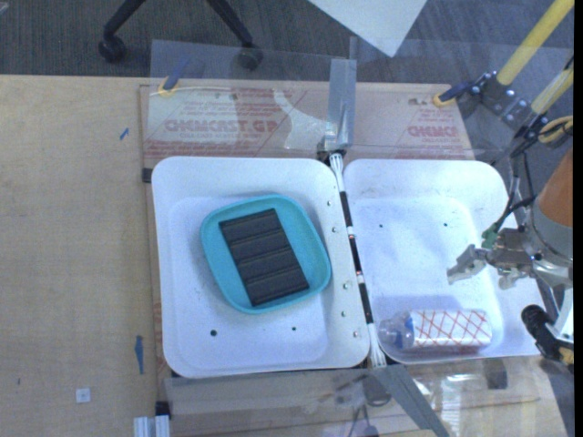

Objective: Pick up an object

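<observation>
- Table (64,244): light wood; two shallow white bins sit side by side on it, toward its right half.
- Left bin (182,189): holds a teal tray (219,244), rounded-square and turned at a slight angle, roughly in the bin's middle.
- Dark grey ridged block (264,258): lies flat inside the teal tray, long axis running from far-left to near-right, four raised ribs across it.
- Right bin (410,198): touching the left bin along a shared seam; floor mostly bare white.
- Clear bottle (437,330): on its side along the right bin's near edge, close to the near-left corner; red crosshatch label around the body, cap end pointing left toward the seam.
- Gripper (474,264): over the right bin's right side, above the bin floor, well clear of the bottle. Metal fingers (465,262) point left; nothing seen between them. Spread or closed: too small to tell.
- Arm: comes in from the table's right edge; orange band (557,198) partly seen at the frame edge.
- Clear plastic sheet (273,126) with red lettering taped flat on the table behind both bins.
- Off the table's far edge: office chair base (173,7), white sheet (364,3) on the floor.
</observation>
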`<state>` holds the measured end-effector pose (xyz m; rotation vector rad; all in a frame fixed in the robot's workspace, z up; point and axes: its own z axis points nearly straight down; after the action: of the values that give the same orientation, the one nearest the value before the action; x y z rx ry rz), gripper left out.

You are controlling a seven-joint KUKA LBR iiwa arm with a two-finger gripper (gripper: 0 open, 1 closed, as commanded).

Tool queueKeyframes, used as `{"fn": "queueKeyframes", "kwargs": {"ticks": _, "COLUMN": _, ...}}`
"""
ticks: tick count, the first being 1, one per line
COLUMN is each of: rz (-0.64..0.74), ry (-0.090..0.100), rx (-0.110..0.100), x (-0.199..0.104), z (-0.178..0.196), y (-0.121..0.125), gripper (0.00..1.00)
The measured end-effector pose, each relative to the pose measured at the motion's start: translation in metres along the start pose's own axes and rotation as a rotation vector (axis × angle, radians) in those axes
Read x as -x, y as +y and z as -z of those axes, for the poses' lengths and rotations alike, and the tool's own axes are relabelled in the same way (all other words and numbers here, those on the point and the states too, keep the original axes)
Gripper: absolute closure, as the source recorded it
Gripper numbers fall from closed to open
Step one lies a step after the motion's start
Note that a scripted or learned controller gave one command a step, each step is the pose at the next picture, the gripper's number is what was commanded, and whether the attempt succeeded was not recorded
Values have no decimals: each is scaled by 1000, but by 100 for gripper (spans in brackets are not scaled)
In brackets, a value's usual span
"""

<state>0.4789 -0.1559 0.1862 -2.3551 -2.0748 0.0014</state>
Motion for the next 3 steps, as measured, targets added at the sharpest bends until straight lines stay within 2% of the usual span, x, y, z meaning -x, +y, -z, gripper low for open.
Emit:
{"fn": "queueKeyframes", "kwargs": {"ticks": 1, "rz": 287, "ry": -2, "rx": 9, "x": -32, "z": -98, "y": -1, "gripper": 0}}
{"fn": "queueKeyframes", "kwargs": {"ticks": 2, "rz": 95, "ry": -3, "rx": 4, "x": 20, "z": -76, "y": 3, "gripper": 0}}
{"fn": "queueKeyframes", "kwargs": {"ticks": 3, "rz": -149, "ry": -3, "rx": 4, "x": 53, "z": -59, "y": 7, "gripper": 0}}
